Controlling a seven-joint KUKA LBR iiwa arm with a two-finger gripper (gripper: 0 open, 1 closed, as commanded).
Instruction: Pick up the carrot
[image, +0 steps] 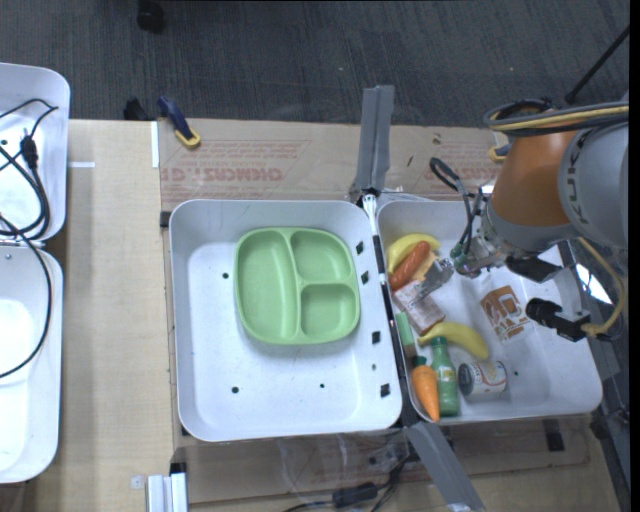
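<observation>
Small orange tapered carrot lies at right bin's front-left corner; hand hovers farther back, grip state can't tell.

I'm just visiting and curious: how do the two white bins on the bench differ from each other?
The left bin is wider than the right bin. The left bin bears a single green divided plate; the right bin bears a crowd of small items, among them a carrot, bananas and a can. The arm's tool reaches into the right bin, not the left. Both are shallow and white.
</observation>
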